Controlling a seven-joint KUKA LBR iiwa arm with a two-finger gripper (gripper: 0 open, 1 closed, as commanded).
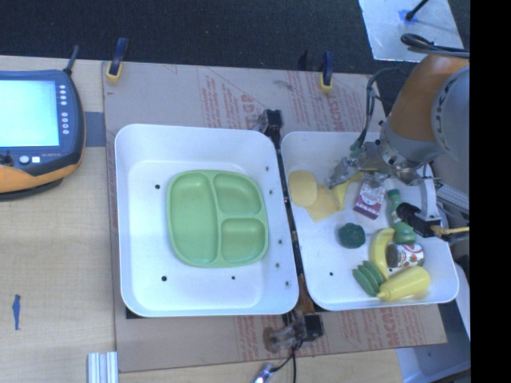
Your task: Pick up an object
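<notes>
My gripper (351, 171) hangs low over the back of the right bin (319, 294), reaching in from the right under the grey arm with its orange band. Just below and left of it lie a round yellow piece (303, 187) and a flat pale yellow piece (323, 207). A maroon and white packet (368, 199) lies right beside the gripper. Toward the front sit a dark green round object (350, 234), a banana (379, 246), a small can (406, 255), a yellow corn cob (406, 285) and green bean pods (368, 278). I see nothing held in the gripper.
The left bin (144, 278) holds a green divided plate (217, 217). A tablet-like pendant (36, 126) lies at the far left of the bench. Clamps (326, 69) stand along the cardboard's back edge. The wall between the bins runs close to the yellow pieces.
</notes>
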